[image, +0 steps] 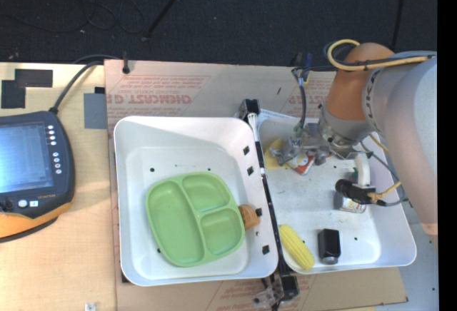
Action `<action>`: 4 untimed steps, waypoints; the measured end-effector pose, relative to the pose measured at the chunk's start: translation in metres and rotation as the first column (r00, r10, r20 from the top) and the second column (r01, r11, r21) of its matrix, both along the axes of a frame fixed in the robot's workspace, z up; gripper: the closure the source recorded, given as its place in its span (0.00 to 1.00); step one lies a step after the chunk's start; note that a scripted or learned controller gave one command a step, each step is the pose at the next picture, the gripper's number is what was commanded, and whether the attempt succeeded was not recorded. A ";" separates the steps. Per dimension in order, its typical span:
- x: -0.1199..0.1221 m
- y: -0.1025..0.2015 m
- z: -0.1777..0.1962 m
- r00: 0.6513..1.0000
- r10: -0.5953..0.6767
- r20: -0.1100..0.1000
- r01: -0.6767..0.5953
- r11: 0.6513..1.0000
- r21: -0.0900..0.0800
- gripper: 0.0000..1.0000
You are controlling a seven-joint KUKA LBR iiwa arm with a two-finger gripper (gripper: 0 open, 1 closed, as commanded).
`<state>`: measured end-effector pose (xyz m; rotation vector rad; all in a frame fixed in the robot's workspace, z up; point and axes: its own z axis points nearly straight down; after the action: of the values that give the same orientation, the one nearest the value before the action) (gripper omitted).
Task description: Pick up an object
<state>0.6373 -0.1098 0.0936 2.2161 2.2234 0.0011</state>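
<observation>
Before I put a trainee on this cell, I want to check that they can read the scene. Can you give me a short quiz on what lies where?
1. Is the gripper over the left white bin or the right white bin, as the view shows them?
2. True or false: the green three-compartment plastic plate lies in the left white bin.
3. Which is nearest the yellow plastic corn cob? A) the small black block B) the gripper C) the grey handheld screen unit

Key: 1 the right white bin; 2 true; 3 A.
</observation>
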 end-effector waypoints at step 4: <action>0.006 -0.038 0.004 1.000 0.002 -0.007 -0.002 1.000 0.001 1.00</action>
<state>0.6434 -0.1481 0.0978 2.2178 2.2305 -0.0056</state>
